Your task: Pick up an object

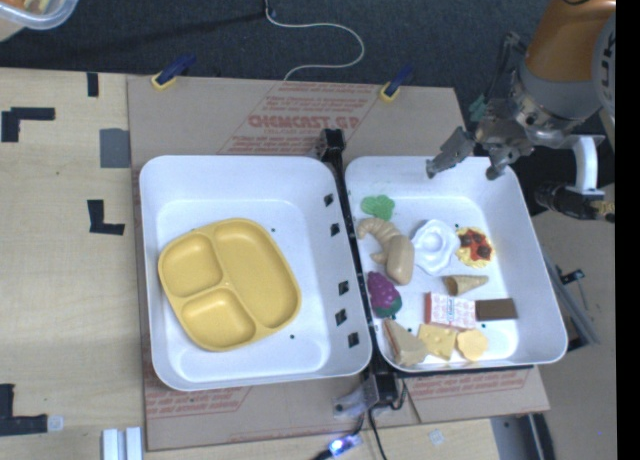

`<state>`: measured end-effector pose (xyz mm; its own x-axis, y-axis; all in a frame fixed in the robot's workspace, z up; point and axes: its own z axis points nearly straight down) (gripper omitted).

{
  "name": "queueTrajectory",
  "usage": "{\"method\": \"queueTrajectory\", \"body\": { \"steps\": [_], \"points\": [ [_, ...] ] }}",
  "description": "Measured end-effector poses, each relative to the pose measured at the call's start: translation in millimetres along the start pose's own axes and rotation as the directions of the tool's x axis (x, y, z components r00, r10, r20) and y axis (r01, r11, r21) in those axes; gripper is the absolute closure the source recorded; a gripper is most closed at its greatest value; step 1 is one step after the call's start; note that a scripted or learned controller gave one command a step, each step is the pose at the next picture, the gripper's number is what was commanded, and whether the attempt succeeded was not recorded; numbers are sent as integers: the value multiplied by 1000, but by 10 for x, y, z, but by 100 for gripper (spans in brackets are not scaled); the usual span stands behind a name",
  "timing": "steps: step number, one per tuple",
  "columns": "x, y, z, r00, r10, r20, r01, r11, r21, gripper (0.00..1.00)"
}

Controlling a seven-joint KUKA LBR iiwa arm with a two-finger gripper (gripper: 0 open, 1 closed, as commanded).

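Toy food (430, 288) sits piled in the right bin (535, 248), while the gripper (467, 163) hovers over its far rim, fingers (444, 160) spread wide, holding nothing.

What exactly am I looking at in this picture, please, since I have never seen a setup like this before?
This is one picture, taken by a fixed camera above a workbench and looking down at a slant. At the upper right is a grey robot arm with an orange band; it ends in a two-finger gripper, whose dark fingers are spread open above the far edge of the right bin and hold nothing.

On the bench sit two shallow white plastic bins side by side. The left bin holds a yellow plastic plate with three compartments. The right bin holds a scatter of small toy foods, among them a green leafy piece, a purple grape cluster and a white blob-shaped piece. The arm is meant to pick one up.
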<state>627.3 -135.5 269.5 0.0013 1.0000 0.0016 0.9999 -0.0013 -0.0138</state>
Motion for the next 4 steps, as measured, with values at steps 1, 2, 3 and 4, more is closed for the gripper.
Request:
{"method": "queueTrajectory", "body": {
  "steps": [1, 2, 3, 4],
  "points": [
    [1, 18, -77, 1000, -3, 2, 3, 1000, -12, 0],
    [-16, 0, 363, 1000, -3, 3, 3, 1000, -8, 0],
    [22, 12, 806, 1000, -4, 2, 4, 1000, -8, 0],
    [11, -70, 1424, 1000, -3, 2, 3, 1000, -6, 0]
  ]
}}
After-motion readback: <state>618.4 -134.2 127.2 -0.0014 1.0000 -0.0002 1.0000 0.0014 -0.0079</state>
